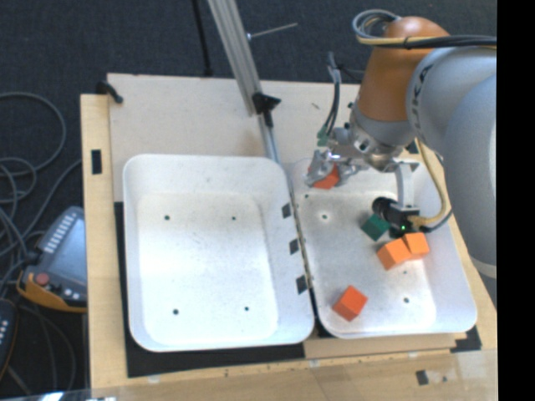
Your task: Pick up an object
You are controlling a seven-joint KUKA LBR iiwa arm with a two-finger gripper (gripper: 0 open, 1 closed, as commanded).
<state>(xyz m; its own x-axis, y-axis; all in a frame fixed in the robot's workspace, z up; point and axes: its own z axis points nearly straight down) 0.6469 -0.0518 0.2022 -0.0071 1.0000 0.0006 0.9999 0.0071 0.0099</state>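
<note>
Over the right-hand white bin [451, 307], a small orange piece [326, 179] is seen clamped between the fingers of the gripper [322, 172] at the far left corner, so a clean lift is judged next.

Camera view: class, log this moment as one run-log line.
gripper: over right bin's far-left corner | orange piece at fingers, grasp unclear | in bin: green block, two orange blocks, red-orange cube

Dark carpeted floor [100, 23] around a pale wooden surface [167, 115]; black cables [25, 165] trail at left; an aluminium post [234, 40] leans overhead.
</note>
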